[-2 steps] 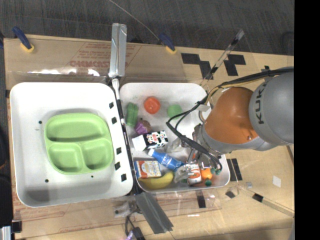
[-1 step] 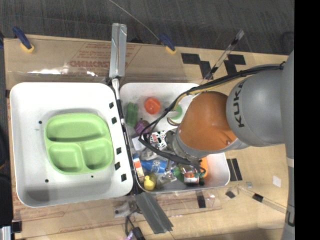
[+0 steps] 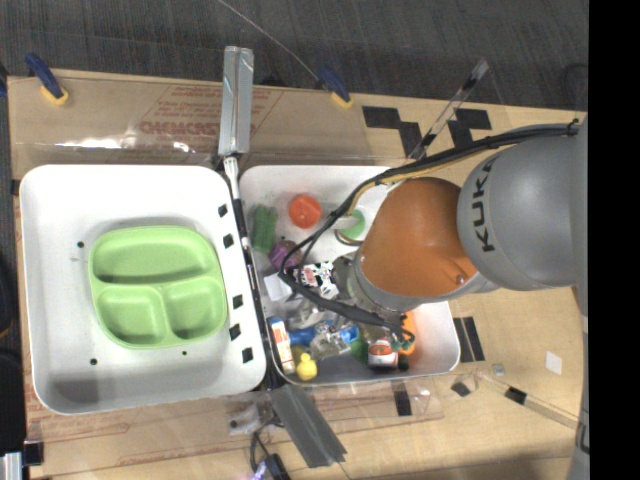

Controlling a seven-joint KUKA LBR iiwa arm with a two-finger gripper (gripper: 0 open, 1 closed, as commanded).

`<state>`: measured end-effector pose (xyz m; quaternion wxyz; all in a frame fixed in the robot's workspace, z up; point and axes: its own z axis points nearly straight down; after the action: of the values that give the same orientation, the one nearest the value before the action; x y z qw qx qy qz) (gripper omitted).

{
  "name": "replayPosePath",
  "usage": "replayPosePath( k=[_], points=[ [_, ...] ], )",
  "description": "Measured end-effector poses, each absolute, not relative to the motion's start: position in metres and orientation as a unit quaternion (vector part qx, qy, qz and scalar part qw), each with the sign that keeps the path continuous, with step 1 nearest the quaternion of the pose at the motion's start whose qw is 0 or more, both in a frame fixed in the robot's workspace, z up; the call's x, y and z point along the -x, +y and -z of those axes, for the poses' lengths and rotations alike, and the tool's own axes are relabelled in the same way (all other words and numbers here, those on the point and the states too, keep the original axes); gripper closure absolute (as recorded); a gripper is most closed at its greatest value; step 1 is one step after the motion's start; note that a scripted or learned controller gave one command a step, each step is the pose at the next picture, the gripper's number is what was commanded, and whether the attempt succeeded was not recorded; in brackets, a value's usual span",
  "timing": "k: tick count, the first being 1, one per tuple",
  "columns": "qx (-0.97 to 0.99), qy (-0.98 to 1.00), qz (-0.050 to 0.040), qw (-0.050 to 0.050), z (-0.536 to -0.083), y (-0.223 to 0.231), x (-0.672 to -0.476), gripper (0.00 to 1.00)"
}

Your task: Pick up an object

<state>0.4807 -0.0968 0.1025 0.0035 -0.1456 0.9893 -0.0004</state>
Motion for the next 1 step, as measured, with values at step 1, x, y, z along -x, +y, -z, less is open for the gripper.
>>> replayPosePath(
  k=[1],
  points=[
    [0.038, 0.999, -0.0002, 0.0, -0.0919, -0.0991, -0.5442, 1.0]
  ],
)
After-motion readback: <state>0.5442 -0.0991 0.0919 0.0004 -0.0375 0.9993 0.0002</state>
